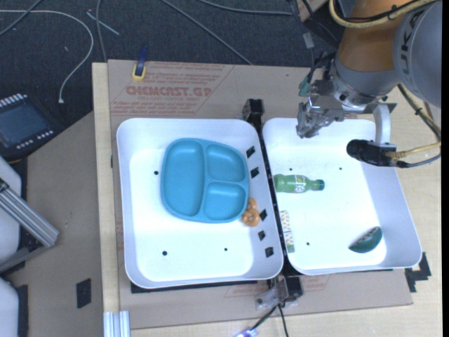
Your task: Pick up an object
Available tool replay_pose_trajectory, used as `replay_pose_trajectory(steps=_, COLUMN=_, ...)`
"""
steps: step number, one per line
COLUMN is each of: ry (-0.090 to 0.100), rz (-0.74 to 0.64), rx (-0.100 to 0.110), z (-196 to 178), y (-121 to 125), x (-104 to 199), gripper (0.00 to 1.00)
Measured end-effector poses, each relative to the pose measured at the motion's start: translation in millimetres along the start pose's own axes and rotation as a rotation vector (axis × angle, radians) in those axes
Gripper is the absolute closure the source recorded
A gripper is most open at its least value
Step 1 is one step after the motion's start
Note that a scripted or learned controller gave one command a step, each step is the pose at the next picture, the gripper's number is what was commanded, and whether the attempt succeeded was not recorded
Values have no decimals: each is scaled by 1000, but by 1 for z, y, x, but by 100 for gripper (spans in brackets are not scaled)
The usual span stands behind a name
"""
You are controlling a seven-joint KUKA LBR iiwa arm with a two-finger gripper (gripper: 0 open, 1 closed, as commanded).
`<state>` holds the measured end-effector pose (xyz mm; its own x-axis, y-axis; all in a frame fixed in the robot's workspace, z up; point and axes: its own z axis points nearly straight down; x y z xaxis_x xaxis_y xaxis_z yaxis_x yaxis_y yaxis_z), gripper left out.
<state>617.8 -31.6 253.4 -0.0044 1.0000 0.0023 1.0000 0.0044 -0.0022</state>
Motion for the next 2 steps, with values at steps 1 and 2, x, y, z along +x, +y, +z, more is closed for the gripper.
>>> replay_pose_trajectory(steps=1, ry=1, rz=-1, rx=1, z=-2, y=-21, x=56, gripper=100)
replay_pose_trajectory(steps=2, ry=0, rz=-1, rx=2, z=13, y=-34, x=115, gripper=100)
